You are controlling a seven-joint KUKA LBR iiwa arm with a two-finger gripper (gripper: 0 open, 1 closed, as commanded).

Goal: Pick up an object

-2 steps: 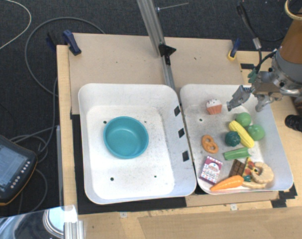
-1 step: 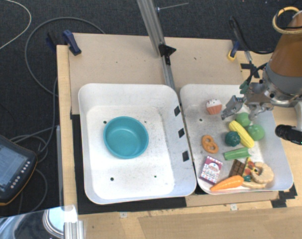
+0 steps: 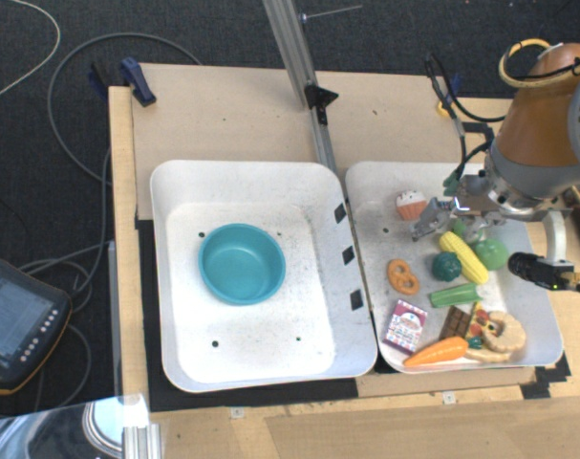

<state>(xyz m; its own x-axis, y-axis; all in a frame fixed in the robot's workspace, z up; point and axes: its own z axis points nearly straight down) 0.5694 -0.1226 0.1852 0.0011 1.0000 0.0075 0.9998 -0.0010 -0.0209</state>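
A wooden bench (image 3: 232, 113) stands on dark carpet crossed by loose cables, and it carries two shallow white bins side by side. The left bin (image 3: 175, 194) holds a teal bowl (image 3: 242, 263) and little else. The right bin (image 3: 366, 194) is crowded with toy food: a cupcake (image 3: 411, 203) at the far side, a pretzel (image 3: 402, 275) toward the middle, a small pink carton (image 3: 405, 326) and a carrot (image 3: 438, 352) along the near rim, and a dark green ball (image 3: 447, 267) beside a yellow ear of corn (image 3: 463, 257).

The arm comes in from the right, and its gripper (image 3: 440, 216) sits low over the far half of the right bin. Whether it is spread or pressed together I cannot tell; the metal parts blur into one another, and nothing can be seen pinched there.

The likeliest target seems to be the corn. It lies just on the near side of the gripper, slightly to the right, almost under the wrist. Its long axis runs diagonally, from far-left to near-right, with the far-left end pointing up toward the gripper. To close across the narrow width, the gripper would probably need to come a short way nearer and turn so that it closes crosswise to that diagonal. The green ball, just beside the corn on the left, could get in the way.
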